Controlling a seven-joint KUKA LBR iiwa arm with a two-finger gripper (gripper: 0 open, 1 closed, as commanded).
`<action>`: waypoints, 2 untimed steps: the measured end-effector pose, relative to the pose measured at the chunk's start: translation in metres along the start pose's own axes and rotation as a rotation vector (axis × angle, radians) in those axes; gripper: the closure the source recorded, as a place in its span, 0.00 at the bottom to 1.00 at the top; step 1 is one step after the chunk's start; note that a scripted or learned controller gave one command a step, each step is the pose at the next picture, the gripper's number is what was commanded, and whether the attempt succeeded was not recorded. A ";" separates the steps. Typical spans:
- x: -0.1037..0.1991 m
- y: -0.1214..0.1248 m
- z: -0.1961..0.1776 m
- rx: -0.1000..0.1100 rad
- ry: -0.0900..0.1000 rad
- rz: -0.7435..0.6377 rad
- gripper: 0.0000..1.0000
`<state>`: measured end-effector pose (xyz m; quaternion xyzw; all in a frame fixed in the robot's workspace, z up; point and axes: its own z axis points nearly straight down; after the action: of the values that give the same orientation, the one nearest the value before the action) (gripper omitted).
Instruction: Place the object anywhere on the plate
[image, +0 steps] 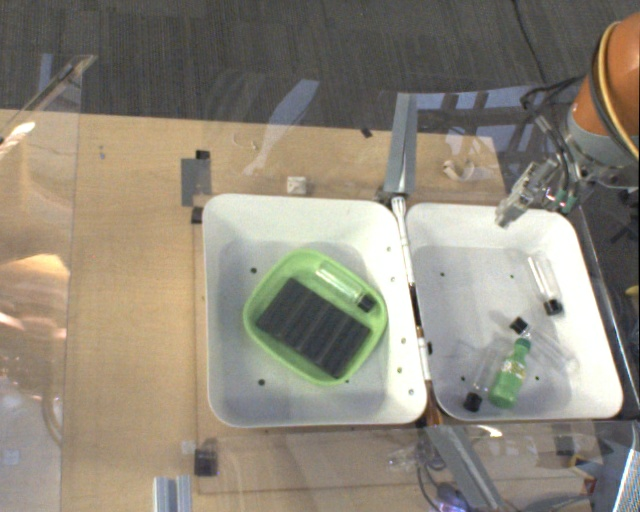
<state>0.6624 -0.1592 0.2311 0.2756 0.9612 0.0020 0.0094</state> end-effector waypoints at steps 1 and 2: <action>0.041 0.042 0.044 0.003 0.009 -0.099 1.00; 0.076 0.103 0.022 0.000 0.007 -0.364 1.00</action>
<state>0.6532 -0.0320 0.2087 0.0968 0.9953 0.0014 0.0061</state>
